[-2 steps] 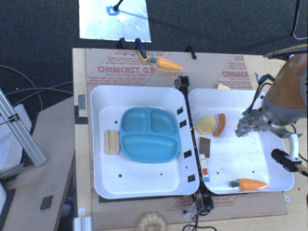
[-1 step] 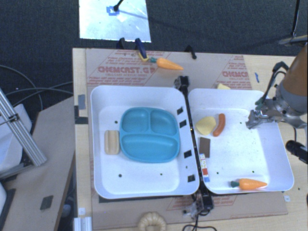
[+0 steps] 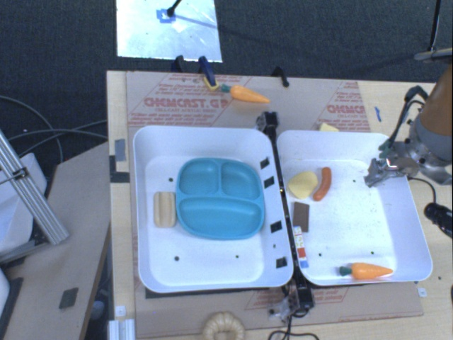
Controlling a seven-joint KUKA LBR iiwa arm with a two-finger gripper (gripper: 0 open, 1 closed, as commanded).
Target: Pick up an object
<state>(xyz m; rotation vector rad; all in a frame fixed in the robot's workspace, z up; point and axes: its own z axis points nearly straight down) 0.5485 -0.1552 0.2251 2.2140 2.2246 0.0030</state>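
Dark carpeted floor, cables at left, a reflective square panel [image 3: 168,18] at top. Table [image 3: 177,94] surfaced in printed cardboard, bearing two shallow white bins side by side.

Left bin [image 3: 152,261]: blue divided plate [image 3: 219,197], centred; tan ridged block [image 3: 164,209] just beside the plate's left edge.

Right bin [image 3: 410,225]: yellow wedge-shaped piece [image 3: 302,184] and red-orange sausage [image 3: 323,183] close together near the upper left; brown rectangular bar [image 3: 301,216] below them; toy carrot [image 3: 364,270] at the bottom wall, long axis running left-right, tip to the right.

Outside the bins: second toy carrot [image 3: 243,93] on the cardboard above the left bin; pale ring [image 3: 225,326] at the bottom edge.

Hand [image 3: 386,167]: over the upper right of the right bin, nothing seen between its parts; apart or together cannot be told from this slant.

Governing relation: sausage lies to the left of the hand in the camera view, near and at about the same height in frame, long axis roughly up-down with a slight tilt. Carrot in the bin lies well below the hand. Sausage judged the nearer candidate; no grasp yet made.
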